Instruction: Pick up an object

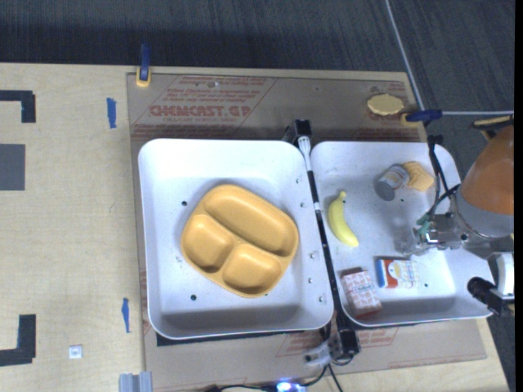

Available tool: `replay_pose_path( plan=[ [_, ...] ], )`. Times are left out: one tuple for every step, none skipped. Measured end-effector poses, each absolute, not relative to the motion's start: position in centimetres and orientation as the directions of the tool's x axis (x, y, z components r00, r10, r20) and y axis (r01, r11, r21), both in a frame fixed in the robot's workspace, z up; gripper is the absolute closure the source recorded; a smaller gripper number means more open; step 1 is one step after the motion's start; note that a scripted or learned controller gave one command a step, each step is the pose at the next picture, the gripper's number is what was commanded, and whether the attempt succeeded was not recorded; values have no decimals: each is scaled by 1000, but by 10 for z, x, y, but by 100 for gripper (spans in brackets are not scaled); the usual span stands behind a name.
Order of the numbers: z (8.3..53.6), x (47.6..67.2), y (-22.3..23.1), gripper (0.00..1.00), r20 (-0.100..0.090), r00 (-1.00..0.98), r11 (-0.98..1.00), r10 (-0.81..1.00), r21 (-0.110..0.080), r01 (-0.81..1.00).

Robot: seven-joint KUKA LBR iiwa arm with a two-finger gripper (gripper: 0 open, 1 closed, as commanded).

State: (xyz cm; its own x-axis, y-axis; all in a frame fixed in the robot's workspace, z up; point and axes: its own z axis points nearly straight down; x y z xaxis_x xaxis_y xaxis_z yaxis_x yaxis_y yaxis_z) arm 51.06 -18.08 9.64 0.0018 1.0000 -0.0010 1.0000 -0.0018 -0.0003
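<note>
The right bin (365, 163) holds a yellow banana (341, 220) near its left wall and a grey can (390, 182) lying beside a tan piece (418, 175) at the back. A small white carton with red and blue print (398, 272) lies toward the front, and a brown patterned box (360, 291) sits at the front left. My gripper (415, 237) hangs low over the right part of this bin, just above the carton and below the can. The grey arm with its orange band (492, 178) comes in from the right.
A yellow divided plate (238, 238) takes up the middle of the left bin (163, 170). A black clip and cable (301, 131) run along the wall between the bins. A tan disc (385, 104) lies on the cardboard behind the right bin.
</note>
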Motion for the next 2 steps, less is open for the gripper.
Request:
replay_pose_path(
  plan=[
    [87, 543, -98, 100, 0, -2, 2, 1000, 8, 1000],
    [87, 518, -118, 100, -1, 0, 0, 1000, 5, 1000]
  ],
)
